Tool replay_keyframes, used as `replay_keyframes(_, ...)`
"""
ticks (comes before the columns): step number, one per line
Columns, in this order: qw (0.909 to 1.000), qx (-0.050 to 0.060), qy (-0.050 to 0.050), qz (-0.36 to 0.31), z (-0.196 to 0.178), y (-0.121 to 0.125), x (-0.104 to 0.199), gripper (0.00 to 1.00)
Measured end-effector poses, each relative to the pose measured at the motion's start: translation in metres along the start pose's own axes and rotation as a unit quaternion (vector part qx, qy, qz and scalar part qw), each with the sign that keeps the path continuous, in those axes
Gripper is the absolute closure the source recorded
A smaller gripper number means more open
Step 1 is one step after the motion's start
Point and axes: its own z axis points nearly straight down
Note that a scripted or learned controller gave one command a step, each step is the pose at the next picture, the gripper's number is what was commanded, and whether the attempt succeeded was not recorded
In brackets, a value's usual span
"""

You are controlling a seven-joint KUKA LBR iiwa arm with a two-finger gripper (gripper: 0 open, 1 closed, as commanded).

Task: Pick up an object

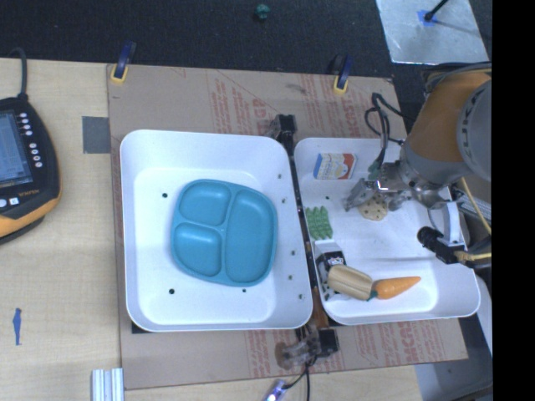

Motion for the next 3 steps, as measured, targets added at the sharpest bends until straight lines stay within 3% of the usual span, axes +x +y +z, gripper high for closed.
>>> replay_keyframes(1, 1.0, 0.001, 0.0, 0.001, -0.003, -0.012, -0.015, 0.0)
replay_keyframes(2, 1.0, -0.001, 0.0, 0.0, 0.0, -0.004, -0.017, 0.0)
replay_keyframes(3, 1.0, -0.002, -0.001, -0.001, -0.013, -0.003, -0.019, 1.0)
